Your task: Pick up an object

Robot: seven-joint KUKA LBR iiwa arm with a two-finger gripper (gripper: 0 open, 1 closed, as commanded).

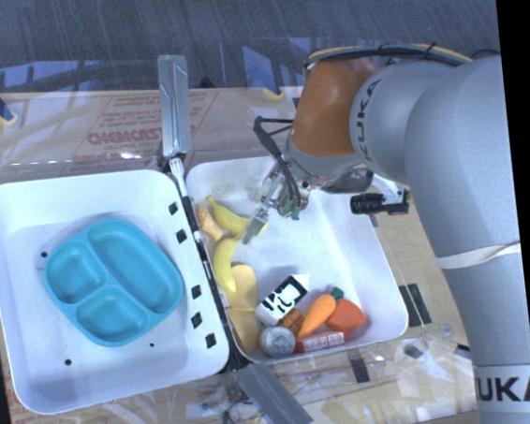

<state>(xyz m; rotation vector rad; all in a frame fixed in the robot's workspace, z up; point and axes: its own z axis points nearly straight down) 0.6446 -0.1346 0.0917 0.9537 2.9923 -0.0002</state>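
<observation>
Two white bins side by side on the worktop (pixel 67 124). Left bin (pixel 9 280): one blue divided plate (pixel 112 281), three compartments. Right bin (pixel 375 270): two bananas, one small (pixel 228 218) at the upper left, one larger (pixel 225 265) below it along the left wall; one pale yellow piece (pixel 244 279) touching the larger banana; one black-and-white block (pixel 284 298); one carrot (pixel 315 314); one orange-red piece (pixel 348 316); one metal can (pixel 279 342); one red-and-white tube (pixel 321 342) along the near wall.

Gripper (pixel 282 195) sits over the upper part of the right bin, just beside the small banana's right end; contact not resolvable. Cannot tell whether it is open or closed.

Objects crowd the left wall and near-left corner. Bare bin floor lies at centre and right, below the gripper.
</observation>
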